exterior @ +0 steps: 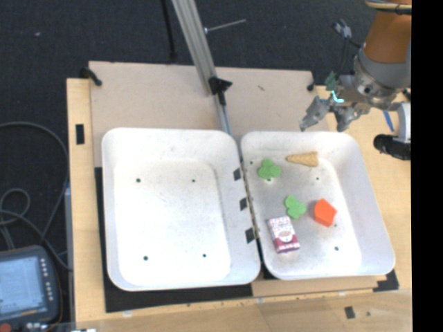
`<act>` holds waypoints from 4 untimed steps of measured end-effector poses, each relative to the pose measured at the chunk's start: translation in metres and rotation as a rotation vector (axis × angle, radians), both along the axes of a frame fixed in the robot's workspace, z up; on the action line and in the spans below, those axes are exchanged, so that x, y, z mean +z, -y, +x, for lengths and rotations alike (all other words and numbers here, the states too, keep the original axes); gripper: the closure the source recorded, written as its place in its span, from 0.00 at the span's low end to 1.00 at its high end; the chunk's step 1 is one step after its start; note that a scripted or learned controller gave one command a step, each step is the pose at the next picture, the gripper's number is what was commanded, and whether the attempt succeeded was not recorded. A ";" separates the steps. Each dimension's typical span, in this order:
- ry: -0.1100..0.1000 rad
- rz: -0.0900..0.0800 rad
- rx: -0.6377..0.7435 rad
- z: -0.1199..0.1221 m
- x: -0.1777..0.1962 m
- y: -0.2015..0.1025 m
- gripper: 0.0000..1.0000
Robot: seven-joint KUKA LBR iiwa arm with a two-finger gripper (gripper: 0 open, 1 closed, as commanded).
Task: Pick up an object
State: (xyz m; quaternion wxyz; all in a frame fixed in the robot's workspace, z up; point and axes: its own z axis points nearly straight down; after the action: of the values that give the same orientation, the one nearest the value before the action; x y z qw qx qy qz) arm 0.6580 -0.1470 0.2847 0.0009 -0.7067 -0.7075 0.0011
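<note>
Five small things lie in the right bin [367, 185]. The pincer [328, 116] hovers above its far rim, jaws apart and empty. The tan cone [303, 159] lies nearest; the arm should descend centred over it before closing.

Brightness: you get even, fairly bright light across the worktop [173, 92]
Bins: your two white bins [173, 206] read near blown-out, with faint grey speckle still showing
Shadows: soft and short, you see thin ones under the orange block [324, 212] and the small carton [283, 234]
Floor: dark carpet [83, 19], little detail
Sharpness: you have mild softness overall, and the pincer [331, 118] looks slightly blurred
Edges: no bending you can notice
</note>
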 end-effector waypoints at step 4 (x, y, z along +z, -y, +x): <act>0.000 -0.002 0.000 0.000 -0.162 -0.011 0.00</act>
State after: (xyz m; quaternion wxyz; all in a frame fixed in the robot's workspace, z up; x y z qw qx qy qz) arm 0.6583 -0.1359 0.1224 0.0002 -0.7065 -0.7077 0.0015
